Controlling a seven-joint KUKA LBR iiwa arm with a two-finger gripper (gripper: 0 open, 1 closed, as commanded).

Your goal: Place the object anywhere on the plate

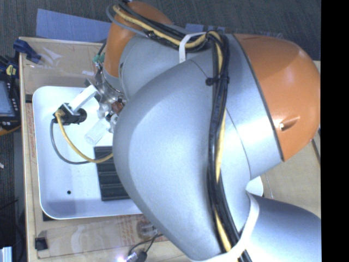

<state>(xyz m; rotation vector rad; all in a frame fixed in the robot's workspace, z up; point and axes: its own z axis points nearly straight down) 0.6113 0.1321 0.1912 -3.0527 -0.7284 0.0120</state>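
My grey arm with its orange band covers most of the camera view and hides the right bin and much of the left one. My gripper hangs over the upper middle of the left white bin, with a yellow cable looping out beside it. A black ribbed piece juts out from under the arm over the bin floor; I cannot tell whether it is part of the gripper or a separate object.
A tiny dark speck lies on the bin floor near its front left. The wooden bench edge runs along the front. Blue clamps and dark equipment sit at the far left.
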